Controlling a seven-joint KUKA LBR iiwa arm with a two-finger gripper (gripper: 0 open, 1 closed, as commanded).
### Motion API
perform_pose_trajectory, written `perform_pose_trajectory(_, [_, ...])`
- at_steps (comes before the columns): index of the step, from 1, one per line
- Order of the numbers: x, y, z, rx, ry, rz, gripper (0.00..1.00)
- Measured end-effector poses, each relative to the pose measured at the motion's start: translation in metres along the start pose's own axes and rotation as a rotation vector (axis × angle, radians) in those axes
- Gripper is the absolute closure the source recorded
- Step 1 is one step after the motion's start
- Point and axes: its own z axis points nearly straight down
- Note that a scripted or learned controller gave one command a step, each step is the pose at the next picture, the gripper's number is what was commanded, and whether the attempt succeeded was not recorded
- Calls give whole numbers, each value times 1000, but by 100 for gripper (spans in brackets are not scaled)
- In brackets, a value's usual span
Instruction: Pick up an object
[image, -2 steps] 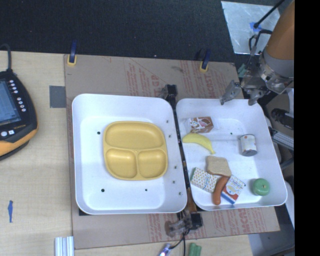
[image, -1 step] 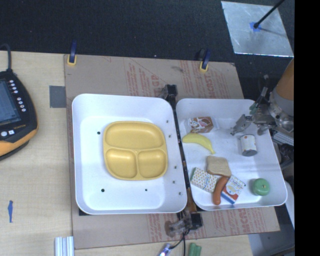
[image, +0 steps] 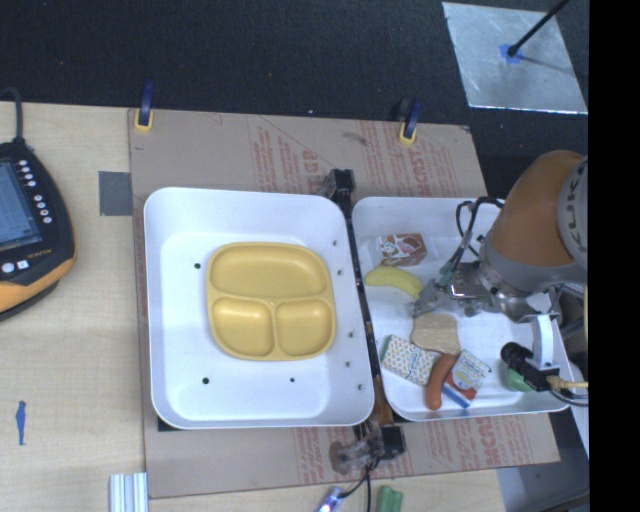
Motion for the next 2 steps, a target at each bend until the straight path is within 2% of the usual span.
perform_pose_trajectory(1, [25, -19, 8, -1, 0, 0, 0])
perform_pose_trajectory(2, [36, -23, 8, 0, 0, 0, 0])
